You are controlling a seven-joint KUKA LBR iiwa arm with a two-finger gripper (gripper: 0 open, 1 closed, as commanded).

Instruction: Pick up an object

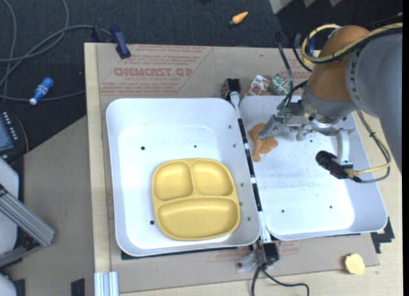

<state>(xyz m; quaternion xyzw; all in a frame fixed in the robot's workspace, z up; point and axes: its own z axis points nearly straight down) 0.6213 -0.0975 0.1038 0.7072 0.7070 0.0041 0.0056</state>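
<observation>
While my arm reaches in from three o'clock over the right bin, my pincer hangs low above that bin's far left part, up toward its eleven o'clock corner. Whether its fingers stand apart or closed I cannot tell, since the wrist hides them, and I cannot see anything held between them. Just at seven o'clock from my pincer lies an orange-brown object, small and lumpy, on the bin floor close against the dividing wall; whether I touch it is not clear. At twelve o'clock from me, on the far rim, sits a small cluster of packaging scraps in white, green and orange. A black cable connector dangles from my wrist at four o'clock over bare bin floor.

Over at nine o'clock, the left bin carries a yellow three-compartment plate in its near half, lying flat, well apart from me.
</observation>
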